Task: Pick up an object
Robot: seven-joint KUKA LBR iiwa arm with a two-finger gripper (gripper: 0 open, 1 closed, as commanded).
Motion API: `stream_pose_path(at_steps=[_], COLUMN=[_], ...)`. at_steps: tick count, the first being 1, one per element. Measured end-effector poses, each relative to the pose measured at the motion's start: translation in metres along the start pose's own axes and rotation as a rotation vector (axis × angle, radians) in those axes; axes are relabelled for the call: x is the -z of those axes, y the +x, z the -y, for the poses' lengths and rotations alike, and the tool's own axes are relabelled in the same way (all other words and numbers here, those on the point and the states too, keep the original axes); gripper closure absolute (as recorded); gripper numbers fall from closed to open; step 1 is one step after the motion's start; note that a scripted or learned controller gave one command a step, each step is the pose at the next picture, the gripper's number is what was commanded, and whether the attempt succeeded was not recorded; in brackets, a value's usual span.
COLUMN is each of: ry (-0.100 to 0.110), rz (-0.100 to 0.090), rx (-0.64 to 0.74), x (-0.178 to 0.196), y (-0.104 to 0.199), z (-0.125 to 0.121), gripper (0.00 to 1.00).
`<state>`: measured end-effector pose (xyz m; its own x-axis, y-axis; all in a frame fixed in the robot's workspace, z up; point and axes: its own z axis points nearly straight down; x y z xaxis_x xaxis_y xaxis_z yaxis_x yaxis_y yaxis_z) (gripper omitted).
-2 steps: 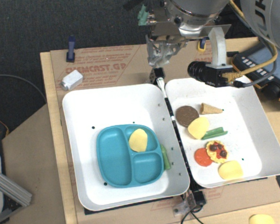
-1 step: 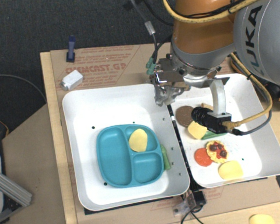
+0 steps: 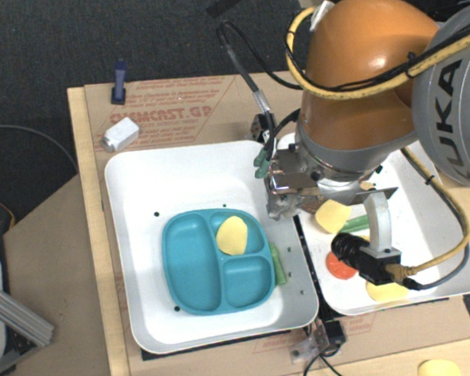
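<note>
A grey KUKA arm with a broad orange band (image 3: pixel 364 61) reaches in from the right and hangs low over the right-hand shallow white bin (image 3: pixel 453 281), its bulk covering most of that bin. The gripper (image 3: pixel 289 187) sits at the bin's left edge, close to the seam between the two bins; whether the jaws are released or clenched cannot be told from this angle, and nothing can be seen between them. Below the wrist, in the right bin, lie a pale yellow rounded piece (image 3: pixel 332 214), a small green strip (image 3: pixel 354 224) just beside it, a red-orange round piece (image 3: pixel 340 265) partly behind a black fitting, and a second pale yellow piece (image 3: pixel 385 291) near the front rim. The left-hand shallow white bin (image 3: pixel 135 193) carries a teal plastic divided tray (image 3: pixel 197 266) with three compartments; a yellow oval piece (image 3: pixel 232 235) rests in its upper right compartment, well apart from the gripper. A thin green stick (image 3: pixel 278 263) lies along the tray's right side. Both bins sit on a brown cardboard-covered worktop (image 3: pixel 176 106), where a small white block (image 3: pixel 121 134) and a blue clip (image 3: pixel 119 82) lie beyond the left bin.
</note>
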<state>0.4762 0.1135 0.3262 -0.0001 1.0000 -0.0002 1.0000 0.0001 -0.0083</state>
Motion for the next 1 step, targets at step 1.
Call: stream_pose_path(at_steps=[1], ry=[-0.030], rz=[-0.005], rx=[0.000], x=[0.1936], y=[-0.0189], z=[-0.0023], gripper=[1.00])
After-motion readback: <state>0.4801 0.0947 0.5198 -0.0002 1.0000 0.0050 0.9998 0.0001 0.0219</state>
